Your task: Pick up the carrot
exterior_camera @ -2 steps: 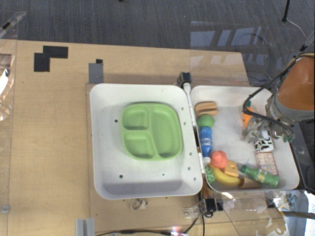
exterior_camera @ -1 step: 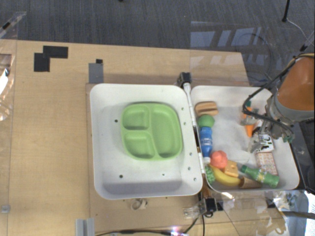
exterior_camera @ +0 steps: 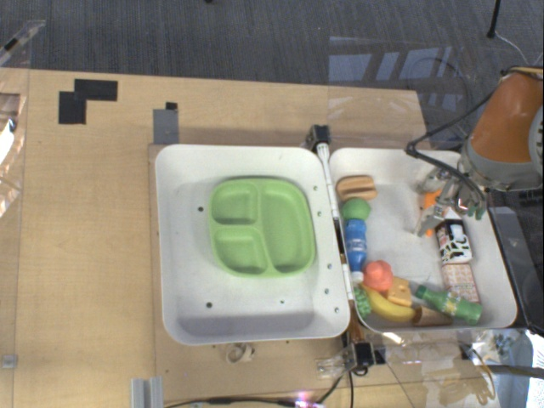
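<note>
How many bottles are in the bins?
3, all in the right bin: a blue bottle along its left wall, a green bottle lying near its front, and a black-and-white bottle just below the gripper. Others could hide under the arm.

Left bin (exterior_camera: 170,228) carries a green divided plate (exterior_camera: 259,227), sitting square in its middle. Over in the right bin (exterior_camera: 387,172), a toy burger (exterior_camera: 356,185) lies at the top of the left wall, a green ball (exterior_camera: 357,208) just below it, then a blue bottle (exterior_camera: 355,243) running down the wall. At the bottom, a red-orange fruit (exterior_camera: 377,274) touches a banana (exterior_camera: 384,304), with a green bottle (exterior_camera: 448,303) lying beside them. A black-and-white carton (exterior_camera: 456,246) lies along the right side.
</note>
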`<state>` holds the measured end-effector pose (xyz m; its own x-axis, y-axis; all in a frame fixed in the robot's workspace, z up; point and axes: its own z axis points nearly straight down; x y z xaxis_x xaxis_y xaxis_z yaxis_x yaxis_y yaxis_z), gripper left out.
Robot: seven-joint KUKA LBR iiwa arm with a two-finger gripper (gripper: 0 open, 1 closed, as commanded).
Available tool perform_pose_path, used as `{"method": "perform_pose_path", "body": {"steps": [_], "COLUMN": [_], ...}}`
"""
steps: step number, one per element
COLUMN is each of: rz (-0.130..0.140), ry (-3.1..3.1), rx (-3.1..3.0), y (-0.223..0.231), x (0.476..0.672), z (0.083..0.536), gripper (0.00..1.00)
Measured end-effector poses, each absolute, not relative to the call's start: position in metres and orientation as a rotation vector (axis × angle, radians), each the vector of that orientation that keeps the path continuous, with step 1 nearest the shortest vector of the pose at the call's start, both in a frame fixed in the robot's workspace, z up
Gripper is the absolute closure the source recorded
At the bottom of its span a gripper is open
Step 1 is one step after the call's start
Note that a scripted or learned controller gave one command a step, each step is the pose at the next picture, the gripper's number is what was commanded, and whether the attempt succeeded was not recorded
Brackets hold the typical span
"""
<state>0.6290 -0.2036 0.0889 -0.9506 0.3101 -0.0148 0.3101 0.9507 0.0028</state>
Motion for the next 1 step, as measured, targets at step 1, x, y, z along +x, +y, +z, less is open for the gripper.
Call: {"method": "perform_pose_path", "body": {"steps": [1], "rz": [-0.001], "ry": [3.074], "rx": [0.48], "y": [-0.2028], "x": [0.6336], "z": [0.1041], "gripper": [1.0]}}
